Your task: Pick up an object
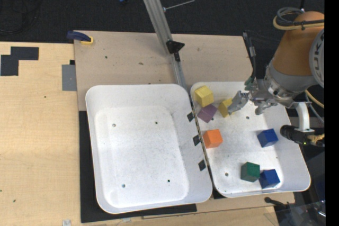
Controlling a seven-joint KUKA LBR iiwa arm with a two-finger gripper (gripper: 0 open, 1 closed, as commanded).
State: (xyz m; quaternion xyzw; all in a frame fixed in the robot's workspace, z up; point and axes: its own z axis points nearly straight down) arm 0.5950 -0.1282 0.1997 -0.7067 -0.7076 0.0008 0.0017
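Nearest the camera, at the lower right of the frame, a dark green block (250, 171) and a blue cube (269, 178) sit touching each other near the bottom rim of the right-hand shallow white bin (296, 180). A second blue cube (267, 137) lies a little above them, apart, toward that bin's right side. An orange cube (213, 138) rests against the bin's left edge, near the black clips on the divide between the two bins. Above it, at the bin's upper left, a large yellow cube (203, 96) and a purple block (207, 112) sit just beside one another.

The grey arm with its orange band (296, 42) comes in from the upper right, and its two-finger gripper (237, 102) is low over the bin, right against a small yellow block (226, 107) beside the purple one. Whether the fingers are apart or closed on that block, I cannot tell from here.

The left-hand shallow white bin (100, 129) fills the centre of the frame. A slanted aluminium rail (156, 13) rises behind both bins.
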